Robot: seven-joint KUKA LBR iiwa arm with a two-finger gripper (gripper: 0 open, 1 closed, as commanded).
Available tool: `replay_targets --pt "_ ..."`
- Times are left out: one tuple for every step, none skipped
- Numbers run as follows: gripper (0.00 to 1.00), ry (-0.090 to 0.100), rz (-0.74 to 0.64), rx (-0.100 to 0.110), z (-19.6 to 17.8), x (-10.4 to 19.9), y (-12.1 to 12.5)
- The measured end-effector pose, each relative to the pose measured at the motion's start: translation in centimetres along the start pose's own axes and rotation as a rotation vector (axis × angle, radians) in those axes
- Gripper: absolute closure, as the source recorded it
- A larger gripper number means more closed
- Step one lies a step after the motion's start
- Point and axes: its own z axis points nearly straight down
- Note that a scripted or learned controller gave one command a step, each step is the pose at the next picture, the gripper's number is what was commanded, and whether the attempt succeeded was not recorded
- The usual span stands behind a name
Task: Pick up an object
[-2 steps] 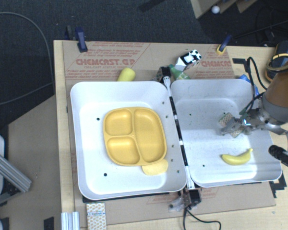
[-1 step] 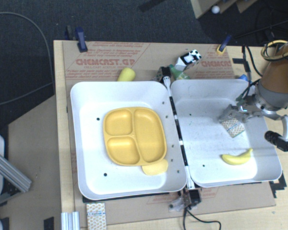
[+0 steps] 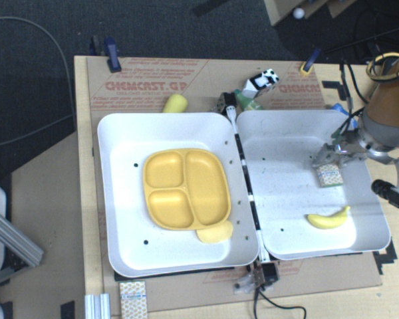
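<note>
Gripper [image 3: 330, 153] hovering just above small speckled square packet [image 3: 329, 175] in right white bin [image 3: 279, 178], likely lining up a grasp; jaw state indiscernible; yellow banana [image 3: 328, 218] lying nearby.

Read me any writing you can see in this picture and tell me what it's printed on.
"CHEMCAST GP" in red, on the brown board under the two white bins, left of the top edge.
The same red print seems to repeat at the board's upper right, near; too faint and partly hidden to read for sure.
Smaller red lines above and below these: too small to read.
The small patterned packet by the gripper: no legible text.
</note>
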Motion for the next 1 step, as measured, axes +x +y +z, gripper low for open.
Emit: replay_targets --pt "1.0 0.002 -0.001 -0.002 -3.54 10.75 2.29"
